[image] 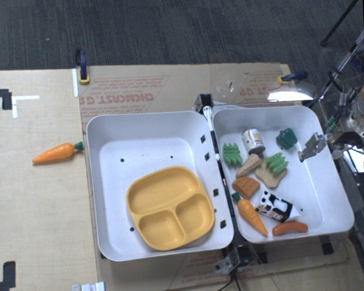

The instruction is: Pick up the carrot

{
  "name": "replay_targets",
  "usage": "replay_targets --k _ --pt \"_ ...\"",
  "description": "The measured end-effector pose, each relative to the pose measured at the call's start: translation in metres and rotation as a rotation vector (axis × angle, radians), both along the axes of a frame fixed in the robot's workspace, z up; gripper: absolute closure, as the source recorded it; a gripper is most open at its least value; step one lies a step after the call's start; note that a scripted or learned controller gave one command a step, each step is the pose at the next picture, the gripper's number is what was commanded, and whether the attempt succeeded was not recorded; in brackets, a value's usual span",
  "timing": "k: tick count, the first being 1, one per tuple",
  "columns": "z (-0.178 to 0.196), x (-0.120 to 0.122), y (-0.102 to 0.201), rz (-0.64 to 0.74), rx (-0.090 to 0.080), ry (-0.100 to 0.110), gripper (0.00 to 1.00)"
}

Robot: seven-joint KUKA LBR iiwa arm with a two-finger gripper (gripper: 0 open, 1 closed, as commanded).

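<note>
Carrots number two: one smooth, tapered carrot (251, 217) with a green stub at its thick end lies in the right bin (328, 198) near that bin's front left corner, tip pointing toward the front edge of the worktop (40, 228); a second carrot (56, 153) lies on the bare, pale wood of the worktop beyond the left bin's left wall, well apart from everything else. Just beside the binned carrot sit a black-and-white patterned packet (275, 207) and a glossy reddish sausage (290, 228), leaving little room on its right side. Farther back are a ridged waffle-brown square (246, 186), a bread slice (270, 175), two bumpy green pieces (232, 154), a small tin (252, 140) and a dark green lump (286, 138). The left bin (106, 152) holds a matte yellow plate (170, 207) with three rounded compartments. The hand (313, 146) hangs over the right bin's right rim, apart from all the items; whether it is spread or pressed together I cannot tell.
</note>
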State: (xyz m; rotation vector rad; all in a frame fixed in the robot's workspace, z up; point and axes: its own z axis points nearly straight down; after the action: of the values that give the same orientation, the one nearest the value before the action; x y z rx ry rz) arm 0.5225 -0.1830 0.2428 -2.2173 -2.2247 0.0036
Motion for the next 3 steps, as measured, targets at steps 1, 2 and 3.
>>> replay_targets --k 1,2,3 --pt "0.081 -0.017 0.04 0.102 -0.002 -0.003 0.0" --pt "0.185 -0.039 0.119 0.281 -0.004 -0.008 0.0" --pt "0.194 -0.036 0.118 0.287 -0.009 -0.013 1.0"
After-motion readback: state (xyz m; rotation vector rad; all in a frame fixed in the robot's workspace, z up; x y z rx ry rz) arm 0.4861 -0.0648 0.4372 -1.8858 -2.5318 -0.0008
